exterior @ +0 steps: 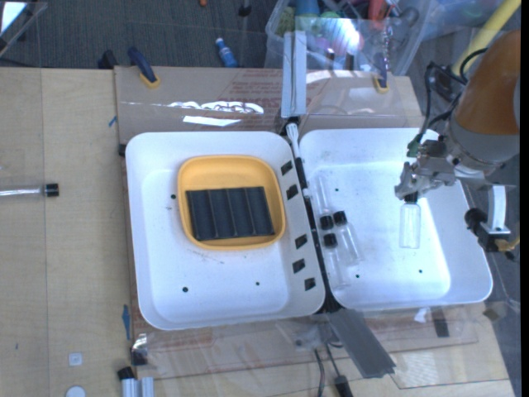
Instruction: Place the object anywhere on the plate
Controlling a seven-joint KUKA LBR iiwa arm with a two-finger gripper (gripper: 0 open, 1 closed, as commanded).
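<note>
Pale wooden bench point(58, 288) fills the camera view, with two shallow white bins set side by side at its centre and a clear crate of coloured toys point(355, 11) at twelve o'clock beyond them. Inside the left bin point(157, 296) sits the yellow plate point(231, 172), squarish with rounded corners, and a dark ribbed insert point(230, 213) lies flat on it; nothing else rests on the plate. Over in the right bin point(463, 284), toward three o'clock, the gripper point(411, 190) hangs just above a clear, slim tube-like object point(410, 226), which appears to lie on the bin floor directly at six o'clock of the tool, close beneath it. Whether the tool is spread wide or closed narrow I cannot tell, and whether it touches the object is also unclear at this size. A second clear piece with black caps point(335, 226) lies near the divider, at nine o'clock of the gripper. Judged from this layout, the task is at its start: the object has not been lifted, and the grasp, the carry across the divider toward nine o'clock, and the release onto the plate all remain.
</note>
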